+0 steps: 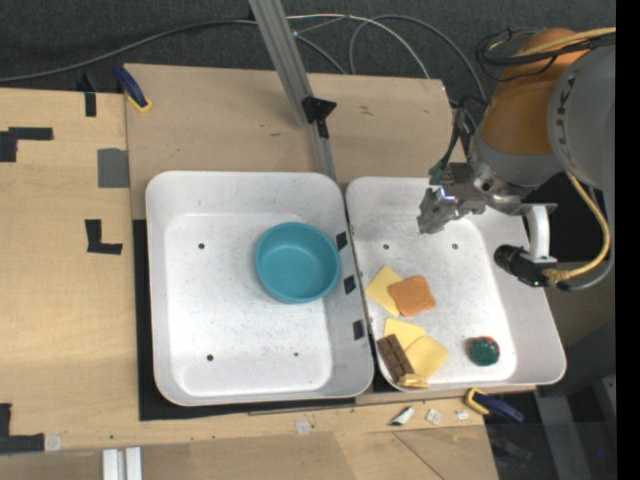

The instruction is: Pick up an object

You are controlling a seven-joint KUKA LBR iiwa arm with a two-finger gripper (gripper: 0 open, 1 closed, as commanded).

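Here the gripper (436, 214) hangs over the far part of the right bin (520, 308), with nothing between its fingers; whether they are spread or pressed together I cannot tell. Nearer the camera in that bin lie a yellow slice (381, 290) with an orange-brown square (411, 295) resting on it, then more yellow pieces (417, 348) beside a brown bar (393, 356), and a small dark green object (484, 350). The left bin (190, 298) holds a blue bowl (295, 261), upright, close to the wall shared with the right bin.
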